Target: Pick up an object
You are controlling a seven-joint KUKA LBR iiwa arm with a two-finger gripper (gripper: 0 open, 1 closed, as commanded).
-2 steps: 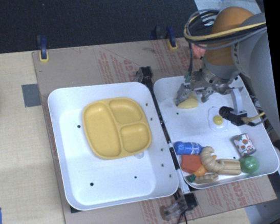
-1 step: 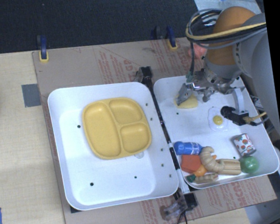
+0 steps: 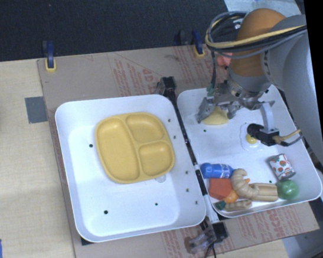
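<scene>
The arm (image 3: pixel 302 93) comes in along the right edge of the camera view, its grey body hanging over the right side of the right bin (image 3: pixel 230 148). Farther back it bends at the orange band (image 3: pixel 257 25) and turns the wrist down toward that bin's far left corner. The gripper (image 3: pixel 221 111) sits low there. Its fingers (image 3: pixel 205 112) stand apart and grip nothing, and a pale yellow piece (image 3: pixel 215 120) lies on the bin floor just beneath them.

There are two bins and one plate. I can count seven loose things, one of each kind. A few scraps under the near pile are too jumbled to tell.

All seven loose things are in the right bin. Along its near edge a tan wooden figure (image 3: pixel 254 191) lies on its side, with a green ball (image 3: pixel 288 189) just beside its right end and a red block (image 3: pixel 220 187) at its left end. A blue bottle (image 3: pixel 216 169) lies just behind the red block, touching it. A small can (image 3: pixel 280 166) with a red and white label sits tilted just behind the ball. Farther on, a small yellow piece (image 3: pixel 250 139) sits alone near the middle of the floor. The pale yellow piece is the farthest, well apart from the pile.

The left bin (image 3: pixel 86 189) holds the yellow plate (image 3: pixel 134 146), which has three compartments. It lies flat in the bin's far half.

Both bins rest on a brown cardboard sheet (image 3: pixel 112 73), held by two blue clamps (image 3: pixel 49 52) at its far edge.
</scene>
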